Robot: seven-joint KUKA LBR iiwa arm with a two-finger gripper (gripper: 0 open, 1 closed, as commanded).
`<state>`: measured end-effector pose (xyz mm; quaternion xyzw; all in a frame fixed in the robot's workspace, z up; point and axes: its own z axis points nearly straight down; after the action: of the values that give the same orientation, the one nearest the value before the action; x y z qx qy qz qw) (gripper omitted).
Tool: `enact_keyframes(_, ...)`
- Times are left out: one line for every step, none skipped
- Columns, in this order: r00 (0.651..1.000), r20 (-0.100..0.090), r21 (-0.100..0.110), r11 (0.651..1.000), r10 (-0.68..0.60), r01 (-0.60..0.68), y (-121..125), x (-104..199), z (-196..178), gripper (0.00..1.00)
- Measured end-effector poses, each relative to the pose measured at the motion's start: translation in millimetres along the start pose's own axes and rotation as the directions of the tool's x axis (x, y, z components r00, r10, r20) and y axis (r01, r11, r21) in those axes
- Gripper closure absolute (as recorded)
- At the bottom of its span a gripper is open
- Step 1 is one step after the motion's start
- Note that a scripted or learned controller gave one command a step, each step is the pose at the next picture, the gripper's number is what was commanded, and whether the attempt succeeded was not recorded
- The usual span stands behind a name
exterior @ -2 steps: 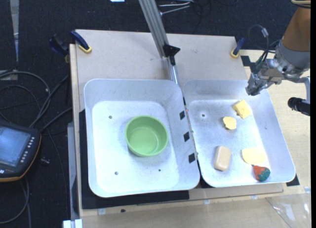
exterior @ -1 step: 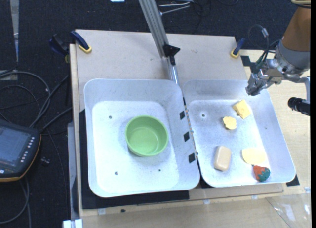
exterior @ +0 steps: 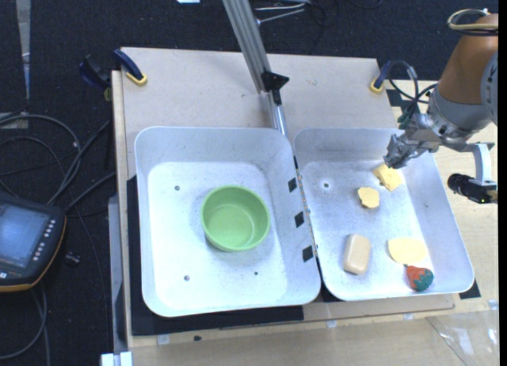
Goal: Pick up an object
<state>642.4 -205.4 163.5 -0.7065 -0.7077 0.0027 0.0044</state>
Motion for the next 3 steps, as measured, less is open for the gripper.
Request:
enact_keyframes(1.0,0.0,0.0,1.0,0.0,0.0,8.6,1.4,54.0,0.0)
enact_keyframes(1.0,0.001,-0.005,1.0,-0.001,0.001,8.7,2.5,71.9,0.0)
enact_keyframes(1.0,0.0,0.0,1.0,-0.002,0.002,8.2,3.1,66.0,1.0)
